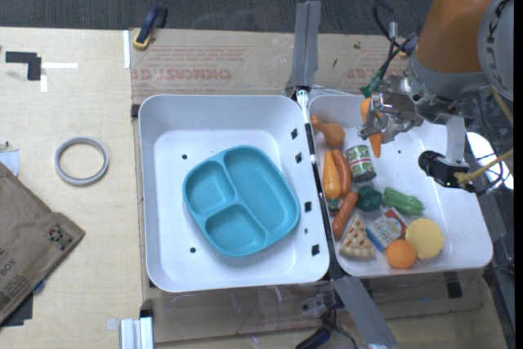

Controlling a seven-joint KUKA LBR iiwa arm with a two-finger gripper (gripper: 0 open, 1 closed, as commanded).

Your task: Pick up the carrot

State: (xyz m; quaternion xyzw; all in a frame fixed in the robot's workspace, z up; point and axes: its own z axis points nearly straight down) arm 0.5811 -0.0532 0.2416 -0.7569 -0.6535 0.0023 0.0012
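Reaches in from the right: grey arm with its orange band (458,16) bulking over the far right corner of the right-hand shallow white bin (458,212), wrist bent down and leftward so that the two-finger gripper (377,127) hangs above the far part of that bin. Fingers closed on a small orange carrot with a green leafy top (375,145), held roughly upright: orange tip pointing down below the fingers, a bit of orange body showing above them, the green top higher up, close to the wrist. Carrot lifted clear of the bin floor, just above and beside a short tin can with a green label (359,163). Below the gripper, along the bin's left wall, a cluster of toy foods: an orange-brown lump (331,131), a long bun-like piece (333,174), a reddish-orange stick (344,211). Nearer the front, a triangular pizza slice (355,239), a round orange fruit (400,254) touching a yellow lemon (426,237), and a green pod (403,200) between the can and the lemon. In the left-hand white bin (151,176), a light-blue plastic plate with three compartments (241,200), lying flat, well apart from the gripper. On the bench to the left, a grey ring of tape (82,160).
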